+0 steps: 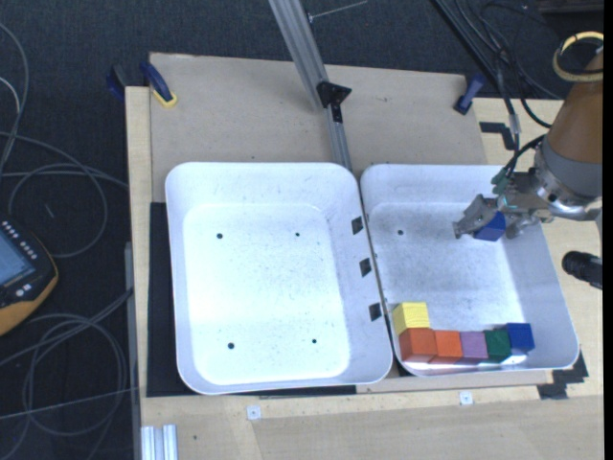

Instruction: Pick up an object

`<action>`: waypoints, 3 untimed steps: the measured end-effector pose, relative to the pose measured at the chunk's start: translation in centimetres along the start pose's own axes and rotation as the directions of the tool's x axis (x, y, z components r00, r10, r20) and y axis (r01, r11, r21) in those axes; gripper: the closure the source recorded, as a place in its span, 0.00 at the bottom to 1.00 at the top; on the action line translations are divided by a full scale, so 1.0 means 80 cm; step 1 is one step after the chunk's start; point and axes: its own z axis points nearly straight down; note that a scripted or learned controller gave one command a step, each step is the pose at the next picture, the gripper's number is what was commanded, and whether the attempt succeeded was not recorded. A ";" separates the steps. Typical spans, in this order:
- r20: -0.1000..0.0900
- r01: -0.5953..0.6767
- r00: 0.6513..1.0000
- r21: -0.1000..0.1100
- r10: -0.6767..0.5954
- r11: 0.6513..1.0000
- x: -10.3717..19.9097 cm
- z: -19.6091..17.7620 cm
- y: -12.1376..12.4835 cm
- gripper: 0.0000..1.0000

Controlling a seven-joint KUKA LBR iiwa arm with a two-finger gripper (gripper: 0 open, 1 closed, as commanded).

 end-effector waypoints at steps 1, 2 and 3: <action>0.000 0.008 1.000 -0.009 -0.008 1.000 0.078 -0.041 0.048 0.00; 0.002 0.005 1.000 -0.015 -0.005 1.000 0.139 -0.206 0.105 0.00; 0.000 0.006 1.000 -0.004 -0.006 1.000 0.214 -0.166 0.147 0.00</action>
